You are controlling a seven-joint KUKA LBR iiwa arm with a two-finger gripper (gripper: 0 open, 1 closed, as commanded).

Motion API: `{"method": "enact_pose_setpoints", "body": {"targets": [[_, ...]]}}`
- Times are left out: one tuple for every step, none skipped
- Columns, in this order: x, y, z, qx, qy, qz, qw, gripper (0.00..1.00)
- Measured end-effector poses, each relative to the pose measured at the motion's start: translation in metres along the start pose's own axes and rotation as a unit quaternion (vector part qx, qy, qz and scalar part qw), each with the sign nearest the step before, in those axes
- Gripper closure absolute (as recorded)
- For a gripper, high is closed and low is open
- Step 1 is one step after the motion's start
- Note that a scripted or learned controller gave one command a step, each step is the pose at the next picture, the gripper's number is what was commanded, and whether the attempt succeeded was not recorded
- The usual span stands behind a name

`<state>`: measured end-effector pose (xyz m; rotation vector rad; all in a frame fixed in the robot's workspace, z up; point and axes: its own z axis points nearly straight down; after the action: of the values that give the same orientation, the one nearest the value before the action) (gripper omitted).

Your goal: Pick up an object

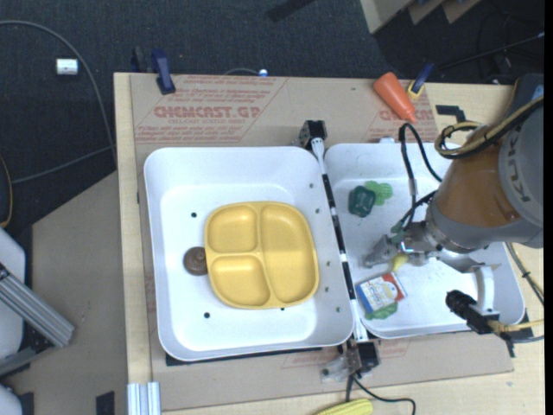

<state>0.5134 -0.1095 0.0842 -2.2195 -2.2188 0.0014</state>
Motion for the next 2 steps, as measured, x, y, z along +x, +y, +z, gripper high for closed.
{"method": "enact_pose_setpoints", "body": {"targets": [[0.0002, 0.0004, -0.0099, -0.001, 0.0, 0.001, 1.0, 1.0], [0.0002, 0.0003, -0.0098, -0.001, 0.0, 0.001, 1.0, 0.0]]}}
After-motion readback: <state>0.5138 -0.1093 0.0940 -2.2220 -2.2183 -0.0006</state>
